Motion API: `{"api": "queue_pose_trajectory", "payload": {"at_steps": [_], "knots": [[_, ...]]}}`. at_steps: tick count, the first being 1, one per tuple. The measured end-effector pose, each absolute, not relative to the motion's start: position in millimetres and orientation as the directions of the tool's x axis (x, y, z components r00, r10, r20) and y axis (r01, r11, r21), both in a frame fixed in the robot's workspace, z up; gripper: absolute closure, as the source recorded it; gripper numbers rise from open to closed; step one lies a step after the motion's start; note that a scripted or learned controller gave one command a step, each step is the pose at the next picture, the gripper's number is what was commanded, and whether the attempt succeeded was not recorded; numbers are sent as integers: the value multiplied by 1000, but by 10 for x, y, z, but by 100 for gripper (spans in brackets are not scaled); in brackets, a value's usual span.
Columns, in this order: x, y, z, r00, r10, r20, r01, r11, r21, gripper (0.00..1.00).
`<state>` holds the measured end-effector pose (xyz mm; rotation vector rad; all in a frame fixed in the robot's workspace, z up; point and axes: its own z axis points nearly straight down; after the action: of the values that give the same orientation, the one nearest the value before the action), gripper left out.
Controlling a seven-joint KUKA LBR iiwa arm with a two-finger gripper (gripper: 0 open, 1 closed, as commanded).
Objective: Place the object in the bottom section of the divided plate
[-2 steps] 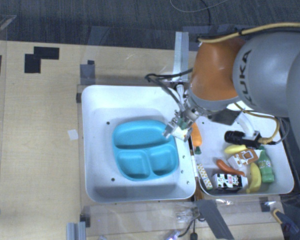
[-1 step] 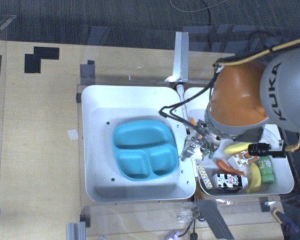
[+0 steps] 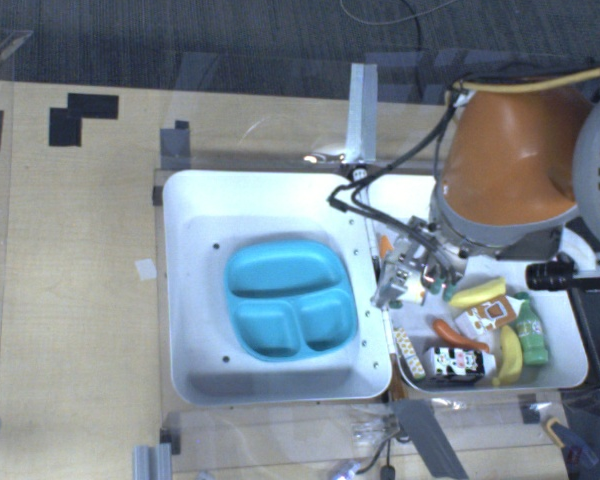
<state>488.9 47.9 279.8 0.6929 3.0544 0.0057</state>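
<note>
A blue divided plate (image 3: 280, 273) lies in the left white bin (image 3: 195, 268), with one wide section on its far side and two smaller sections on its near side; nothing sits on it. My gripper (image 3: 398, 286) hangs low over the left edge of the right bin (image 3: 570, 373), just right of the wall between the bins and right of the plate. Nothing can be made out in its grasp. The arm's orange band (image 3: 515, 158) hides the right bin's far part.
Several small items crowd the right bin: a yellow piece (image 3: 477, 293), a brown-and-white carton (image 3: 490, 315), a green bottle (image 3: 530, 333), a banana (image 3: 508, 356), an orange carrot (image 3: 455, 333), and a black-and-white box (image 3: 457, 364). A black cable (image 3: 355, 193) loops above the gripper.
</note>
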Motion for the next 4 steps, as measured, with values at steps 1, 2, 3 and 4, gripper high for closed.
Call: {"api": "queue_pose_trajectory", "payload": {"at_steps": [1, 2, 3, 4], "knots": [[4880, 1011, 2668, -917, 398, -5, 398, 917, 4, 100], [5397, 1599, 2547, -883, 470, -4, 470, 883, 4, 100], [5540, 1440, 3090, -938, 346, -7, 346, 938, 5, 100], [5247, 1487, 2142, -954, 300, -4, 300, 954, 3, 100]]}}
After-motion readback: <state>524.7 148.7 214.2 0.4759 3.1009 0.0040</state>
